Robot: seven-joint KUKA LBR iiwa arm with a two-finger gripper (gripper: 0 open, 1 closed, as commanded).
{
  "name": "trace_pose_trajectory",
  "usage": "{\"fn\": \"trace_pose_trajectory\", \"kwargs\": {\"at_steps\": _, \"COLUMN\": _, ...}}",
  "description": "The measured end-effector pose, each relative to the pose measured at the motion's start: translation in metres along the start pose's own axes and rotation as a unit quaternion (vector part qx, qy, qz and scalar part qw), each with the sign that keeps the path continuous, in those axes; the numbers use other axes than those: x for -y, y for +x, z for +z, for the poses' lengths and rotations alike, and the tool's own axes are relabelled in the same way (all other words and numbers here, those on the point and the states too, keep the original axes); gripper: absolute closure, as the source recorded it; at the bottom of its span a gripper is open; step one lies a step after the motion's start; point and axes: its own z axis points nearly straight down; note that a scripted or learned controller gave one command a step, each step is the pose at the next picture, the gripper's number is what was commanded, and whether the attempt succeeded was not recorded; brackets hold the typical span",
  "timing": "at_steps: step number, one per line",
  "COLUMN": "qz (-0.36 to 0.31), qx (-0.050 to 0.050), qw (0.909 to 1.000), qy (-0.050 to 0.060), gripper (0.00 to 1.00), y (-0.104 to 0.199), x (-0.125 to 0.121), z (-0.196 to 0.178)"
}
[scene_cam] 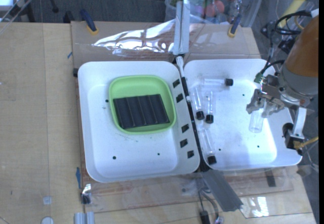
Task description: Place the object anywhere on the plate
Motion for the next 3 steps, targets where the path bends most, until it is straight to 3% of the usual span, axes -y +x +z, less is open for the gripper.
{"fn": "trace_pose_trajectory", "kwargs": {"at_steps": 1, "qz": 0.000, "qx": 0.000, "qw": 1.0000, "qy": 0.000, "gripper": 0.00, "y": 0.000, "x": 0.000, "z": 0.000}}
{"fn": "trace_pose_trajectory", "kwargs": {"at_steps": 2, "qz": -0.059, "qx": 0.000, "qw": 0.9983, "qy": -0.002, "gripper": 0.00, "y": -0.048, "x": -0.048, "z": -0.005}}
{"fn": "trace_pose_trajectory", "kwargs": {"at_steps": 3, "qz": -0.058, "qx": 0.000, "qw": 0.9983, "qy": -0.001, "gripper": 0.00, "y": -0.044, "x": -0.106, "z": -0.085}}
